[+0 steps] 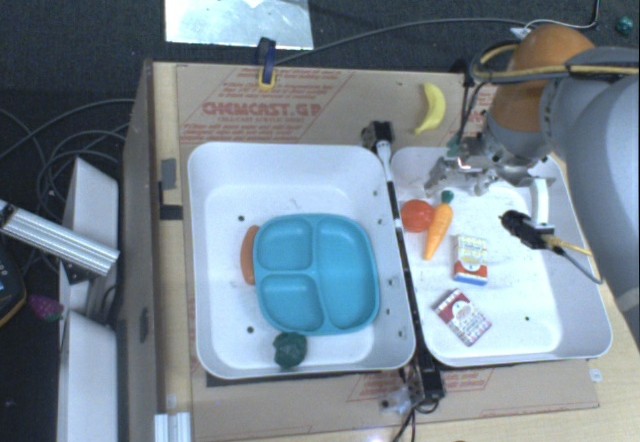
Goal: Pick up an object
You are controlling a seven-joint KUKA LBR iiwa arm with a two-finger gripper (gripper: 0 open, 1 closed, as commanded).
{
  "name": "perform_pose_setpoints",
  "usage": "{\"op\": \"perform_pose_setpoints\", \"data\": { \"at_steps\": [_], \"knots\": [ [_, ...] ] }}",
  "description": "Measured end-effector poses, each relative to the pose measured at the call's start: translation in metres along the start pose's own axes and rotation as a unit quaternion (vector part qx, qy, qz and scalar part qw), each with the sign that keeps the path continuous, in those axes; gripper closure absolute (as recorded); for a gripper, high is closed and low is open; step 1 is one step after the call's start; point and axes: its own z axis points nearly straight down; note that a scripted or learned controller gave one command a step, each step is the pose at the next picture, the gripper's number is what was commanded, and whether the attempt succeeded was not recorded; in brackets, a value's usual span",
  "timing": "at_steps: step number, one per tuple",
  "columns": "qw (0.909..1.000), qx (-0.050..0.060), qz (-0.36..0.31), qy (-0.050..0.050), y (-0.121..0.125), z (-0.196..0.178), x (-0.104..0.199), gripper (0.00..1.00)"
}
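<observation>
The grey arm (590,120) reaches in over the far right corner of the right bin (592,315), and its tool (462,173) hangs low over the far edge of that bin, nearer the left corner than the right. Whether the tool is released or clenched I cannot tell.

The things within reach lie in the same bin. A small teal piece (447,197) sits just beside the tool, on its near side. A carrot (437,230) lies just below that, slanting toward the near edge, and a round red-orange thing (416,216) touches it against the bin's left edge. Nearer the middle stands a small box (471,260) – white, with a red band at its foot. A red-and-white packet (462,317) lies flat between the box and the near edge.

The left bin (300,180) holds a blue divided plate (315,270) at its centre. An orange-brown sausage (247,255) lies along the plate's left side, and a dark green lump (290,350) rests by the bin's near edge. A banana (433,108) lies on the worktop (260,110) – outside both bins, beyond the far left corner of the right one.
</observation>
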Motion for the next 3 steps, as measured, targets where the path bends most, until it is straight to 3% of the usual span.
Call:
{"op": "perform_pose_setpoints", "data": {
  "at_steps": [1, 2, 3],
  "knots": [
    [1.0, 0.001, 0.002, 0.0, -0.065, 0.0, 0.025, 0.0],
    [1.0, 0.001, 0.002, 0.0, -0.105, 0.0, 0.038, 0.0],
    [1.0, -0.001, 0.002, 0.0, -0.105, -0.011, 0.038, 1.0]
  ]
}}
